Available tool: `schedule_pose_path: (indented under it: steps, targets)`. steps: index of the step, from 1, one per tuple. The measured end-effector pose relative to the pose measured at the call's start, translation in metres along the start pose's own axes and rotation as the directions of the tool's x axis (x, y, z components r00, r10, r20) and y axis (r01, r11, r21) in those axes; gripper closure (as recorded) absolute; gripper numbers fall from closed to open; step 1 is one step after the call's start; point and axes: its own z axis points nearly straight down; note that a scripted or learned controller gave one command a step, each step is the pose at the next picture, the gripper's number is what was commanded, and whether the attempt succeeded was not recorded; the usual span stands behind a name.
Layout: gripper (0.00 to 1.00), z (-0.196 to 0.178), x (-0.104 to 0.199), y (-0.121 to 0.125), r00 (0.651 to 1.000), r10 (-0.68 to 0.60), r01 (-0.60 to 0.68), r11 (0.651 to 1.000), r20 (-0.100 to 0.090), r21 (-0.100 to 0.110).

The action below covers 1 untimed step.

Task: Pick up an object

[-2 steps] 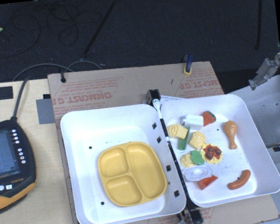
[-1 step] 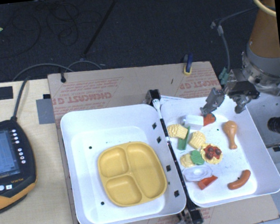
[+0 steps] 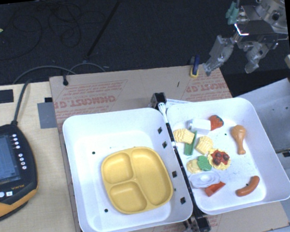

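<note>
Cardboard sheet [image 3: 131,91] covers the bench, black backdrop behind it. Far left of the gripper, a teach pendant [image 3: 7,169] with orange trim and a grey screen lies on the wood surface. Left bin [image 3: 84,131], well down-left of the gripper, holds a yellow divided tray [image 3: 136,179] with three sections. Right bin [image 3: 261,125], below the gripper, holds toy food: yellow waffle piece [image 3: 183,135], green piece [image 3: 190,146], white block [image 3: 201,125], red piece [image 3: 216,122], corn [image 3: 204,145], green lump [image 3: 203,162], yellow tart with red topping [image 3: 219,158], clear lid-like piece [image 3: 204,178], orange-red wedge [image 3: 215,187], drumstick [image 3: 239,137], sausage [image 3: 247,186]. Gripper [image 3: 235,57] hangs high, beyond the right bin's far rim, fingers [image 3: 216,57] spread apart, nothing between them. All toy food sits in the bin, well apart from the fingers. Small blue-yellow item [image 3: 195,65] sits on the cardboard just left of the gripper.
</note>
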Motion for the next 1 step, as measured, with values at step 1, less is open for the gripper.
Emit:
schedule_pose_path:
  steps: [1]
  targets:
    - [1.00,0.0012,-0.0003,0.0012,1.000,-0.001,0.001,1.000,0.004,0.025]
